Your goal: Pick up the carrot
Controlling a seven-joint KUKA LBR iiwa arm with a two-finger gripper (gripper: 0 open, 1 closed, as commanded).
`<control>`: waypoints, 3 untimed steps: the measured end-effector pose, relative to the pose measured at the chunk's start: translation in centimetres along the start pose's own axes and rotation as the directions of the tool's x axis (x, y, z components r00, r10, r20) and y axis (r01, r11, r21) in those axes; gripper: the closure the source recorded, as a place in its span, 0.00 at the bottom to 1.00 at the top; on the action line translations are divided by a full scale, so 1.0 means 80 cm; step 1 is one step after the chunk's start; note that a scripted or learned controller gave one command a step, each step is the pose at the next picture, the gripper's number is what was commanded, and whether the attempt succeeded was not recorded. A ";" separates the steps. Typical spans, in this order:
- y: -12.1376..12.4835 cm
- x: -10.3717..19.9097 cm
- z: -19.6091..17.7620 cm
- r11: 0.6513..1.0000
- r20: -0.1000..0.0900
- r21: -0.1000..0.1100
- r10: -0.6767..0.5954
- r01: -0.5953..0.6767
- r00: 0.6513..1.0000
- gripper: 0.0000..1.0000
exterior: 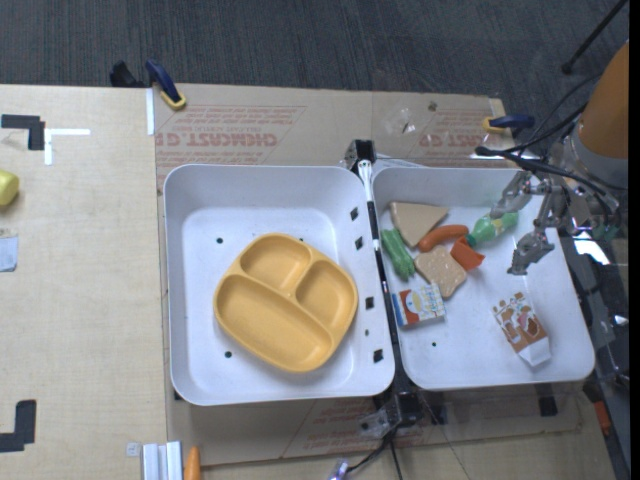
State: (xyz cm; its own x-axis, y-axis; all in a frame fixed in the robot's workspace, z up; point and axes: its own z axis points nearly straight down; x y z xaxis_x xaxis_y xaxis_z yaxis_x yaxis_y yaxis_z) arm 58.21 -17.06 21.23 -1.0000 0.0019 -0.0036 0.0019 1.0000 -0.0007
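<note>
1. We see the end effector at the right of the frame, over the right bin; its fingers stand spread wide, with nothing between them.
2. The carrot lies just left of it in that bin, orange body touching the bread slice.
3. The left bin carries a yellow divided plate.
</note>
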 end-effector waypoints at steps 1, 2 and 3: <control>0.054 0.032 0.035 0.990 -0.001 0.000 0.138 -0.138 0.990 0.00; 0.139 0.072 0.025 0.987 -0.001 -0.001 0.162 -0.162 0.987 0.00; 0.225 0.068 0.025 0.971 0.000 -0.001 0.241 -0.241 0.971 0.00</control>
State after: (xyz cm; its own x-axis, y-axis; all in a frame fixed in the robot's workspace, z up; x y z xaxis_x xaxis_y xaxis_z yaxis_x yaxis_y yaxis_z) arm 52.81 0.92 19.23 -0.9701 0.2427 -0.0041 0.2427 0.9701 0.0013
